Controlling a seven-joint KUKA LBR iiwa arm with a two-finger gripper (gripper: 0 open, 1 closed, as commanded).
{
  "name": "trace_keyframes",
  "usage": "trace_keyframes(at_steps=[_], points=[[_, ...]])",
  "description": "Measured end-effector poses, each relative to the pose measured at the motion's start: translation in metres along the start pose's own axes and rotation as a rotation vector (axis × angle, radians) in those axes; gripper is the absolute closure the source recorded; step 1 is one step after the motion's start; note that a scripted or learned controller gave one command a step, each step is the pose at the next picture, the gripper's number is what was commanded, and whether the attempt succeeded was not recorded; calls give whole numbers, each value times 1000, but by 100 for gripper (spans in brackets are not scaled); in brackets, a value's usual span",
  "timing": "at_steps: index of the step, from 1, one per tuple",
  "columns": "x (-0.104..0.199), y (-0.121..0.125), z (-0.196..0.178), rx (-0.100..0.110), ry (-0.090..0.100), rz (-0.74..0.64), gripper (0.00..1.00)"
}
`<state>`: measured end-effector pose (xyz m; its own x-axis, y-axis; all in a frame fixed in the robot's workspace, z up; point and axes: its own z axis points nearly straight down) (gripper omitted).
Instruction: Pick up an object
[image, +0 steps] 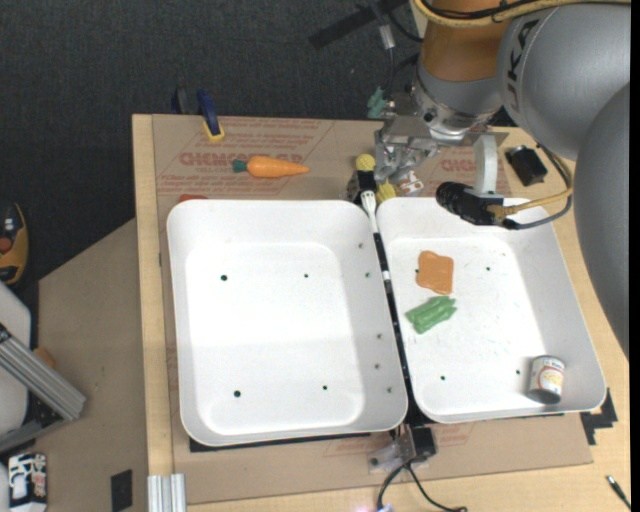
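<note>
1. Dark carpet surrounds a cardboard-topped bench (150, 300), and two shallow white bins sit on it side by side; I take the right bin (570, 300) as my landmark.
2. Near that bin's middle lies an orange block (435, 271), flat on the floor, and just below it a green pod-shaped piece (431, 314), close to it or just touching.
3. Down in the bin's near right corner, a small can (546, 379) lies against the wall.
4. Beyond the bin's far left corner, the gripper (398, 172) hangs over the cardboard, outside the bin. How its jaws stand I cannot tell, and I see nothing in them.
5. Further left of the landmark, a toy carrot (272, 167) rests on the cardboard behind the left bin (190, 300).
6. My guess: the orange block looks light and flat, so pinch across its narrower sides. The can looks stiff and smooth, likely to roll; the wall crowds it.
</note>
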<state>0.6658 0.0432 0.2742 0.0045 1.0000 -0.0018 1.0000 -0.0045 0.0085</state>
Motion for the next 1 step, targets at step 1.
trace_keyframes(at_steps=[1], points=[[71,1,-53,0,4,-12,100]])
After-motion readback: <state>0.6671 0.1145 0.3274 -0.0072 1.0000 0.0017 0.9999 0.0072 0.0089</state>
